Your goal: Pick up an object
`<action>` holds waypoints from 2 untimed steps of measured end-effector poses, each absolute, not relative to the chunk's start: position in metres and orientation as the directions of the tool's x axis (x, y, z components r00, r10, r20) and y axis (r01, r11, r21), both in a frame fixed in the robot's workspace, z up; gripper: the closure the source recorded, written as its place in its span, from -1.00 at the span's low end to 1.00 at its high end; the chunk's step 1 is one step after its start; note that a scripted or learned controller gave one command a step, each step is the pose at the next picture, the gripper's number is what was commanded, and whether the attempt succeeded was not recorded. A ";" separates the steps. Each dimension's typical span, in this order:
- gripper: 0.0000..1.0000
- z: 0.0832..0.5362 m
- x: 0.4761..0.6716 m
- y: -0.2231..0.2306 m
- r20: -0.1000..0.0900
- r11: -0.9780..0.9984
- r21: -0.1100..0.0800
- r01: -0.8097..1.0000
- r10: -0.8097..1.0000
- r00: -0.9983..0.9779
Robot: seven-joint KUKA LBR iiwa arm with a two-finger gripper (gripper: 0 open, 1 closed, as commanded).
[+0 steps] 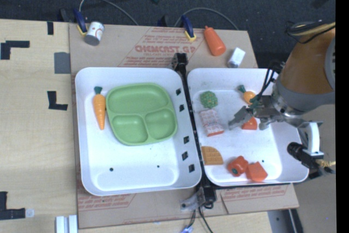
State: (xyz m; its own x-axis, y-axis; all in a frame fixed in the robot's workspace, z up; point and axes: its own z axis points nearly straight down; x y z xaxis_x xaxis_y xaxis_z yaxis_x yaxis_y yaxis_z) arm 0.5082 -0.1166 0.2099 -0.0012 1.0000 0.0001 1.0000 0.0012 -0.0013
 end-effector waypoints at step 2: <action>-1.00 0.087 0.582 -0.204 -0.001 0.002 0.005 1.000 1.000 -0.002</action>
State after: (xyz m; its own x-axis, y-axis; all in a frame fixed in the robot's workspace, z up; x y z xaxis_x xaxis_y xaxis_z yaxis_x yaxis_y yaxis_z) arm 0.5823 -0.2038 0.0872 -0.0020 1.0000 -0.0013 1.0000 0.0020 0.0049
